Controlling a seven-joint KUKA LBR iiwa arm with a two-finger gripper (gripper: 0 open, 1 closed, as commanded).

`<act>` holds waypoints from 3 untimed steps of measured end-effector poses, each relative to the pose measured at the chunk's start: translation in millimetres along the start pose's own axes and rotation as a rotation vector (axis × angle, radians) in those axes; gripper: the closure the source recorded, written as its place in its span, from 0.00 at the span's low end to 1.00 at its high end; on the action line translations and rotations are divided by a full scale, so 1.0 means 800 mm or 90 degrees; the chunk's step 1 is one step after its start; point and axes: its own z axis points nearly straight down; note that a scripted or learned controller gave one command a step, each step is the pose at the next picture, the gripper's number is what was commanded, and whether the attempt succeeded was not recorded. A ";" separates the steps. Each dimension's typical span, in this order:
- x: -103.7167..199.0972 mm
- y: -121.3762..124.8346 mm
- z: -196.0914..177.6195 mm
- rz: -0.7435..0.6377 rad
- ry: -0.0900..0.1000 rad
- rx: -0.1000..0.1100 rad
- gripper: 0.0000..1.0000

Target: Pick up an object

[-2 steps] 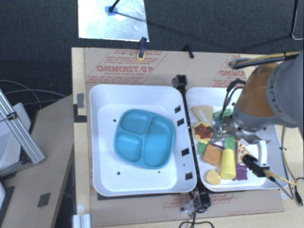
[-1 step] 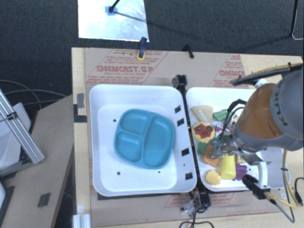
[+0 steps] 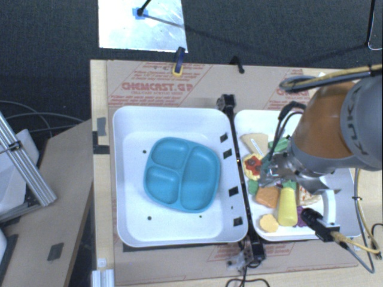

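While the grey arm (image 3: 335, 124) reaches in over the right bin (image 3: 326, 211), its gripper (image 3: 276, 173) sits low among the toy foods (image 3: 272, 193) piled there; whether it is closed cannot be told. A blue divided plate (image 3: 181, 173) lies in the left bin (image 3: 128, 160).

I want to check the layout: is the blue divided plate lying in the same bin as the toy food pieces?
No. The blue divided plate lies in the left bin, while the toy food pieces lie in the right bin.
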 end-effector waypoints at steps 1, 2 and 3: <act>-0.005 0.000 -0.008 0.003 -0.002 0.003 1.00; 0.125 0.011 -0.153 -0.003 0.002 -0.003 1.00; 0.116 0.010 -0.159 0.000 -0.002 0.004 1.00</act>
